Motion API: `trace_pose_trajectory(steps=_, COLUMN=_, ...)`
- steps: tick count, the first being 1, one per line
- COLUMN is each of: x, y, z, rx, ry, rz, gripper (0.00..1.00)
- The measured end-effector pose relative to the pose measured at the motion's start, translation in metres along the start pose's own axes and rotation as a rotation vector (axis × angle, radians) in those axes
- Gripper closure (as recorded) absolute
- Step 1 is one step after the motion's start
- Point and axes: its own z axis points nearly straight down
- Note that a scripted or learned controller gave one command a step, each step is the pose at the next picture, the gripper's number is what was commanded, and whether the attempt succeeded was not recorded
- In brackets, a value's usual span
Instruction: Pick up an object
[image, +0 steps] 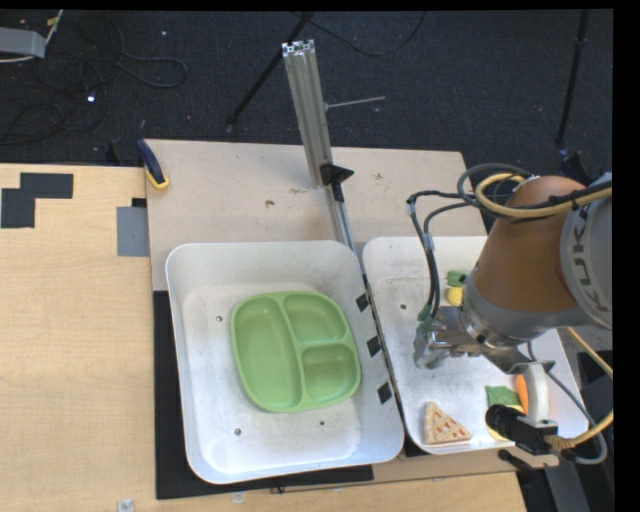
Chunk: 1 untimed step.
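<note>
Toy pizza slice (445, 424) lying loose in right bin (395, 290), near corner, beside green and orange pieces (506, 395). Gripper (432, 352) low over bin floor, seemingly hunting a pick; grip state impossible to tell. Green divided plate (296, 349) parked in left bin (200, 300).

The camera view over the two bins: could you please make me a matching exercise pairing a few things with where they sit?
Things:
1. green divided plate
2. waffle-patterned triangular toy
3. end effector
4. upright metal post

Places:
A. near corner of the right bin
B. behind the bins, on the bench
C. middle of the left bin
D. low over the middle of the right bin

Pairs: 1-C, 2-A, 3-D, 4-B
</note>
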Motion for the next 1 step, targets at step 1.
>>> trace_pose_trajectory(steps=1, x=0.0512, y=-0.0073, z=-0.0084, rx=-0.001, ry=0.0, rz=-0.001, gripper=1.0)
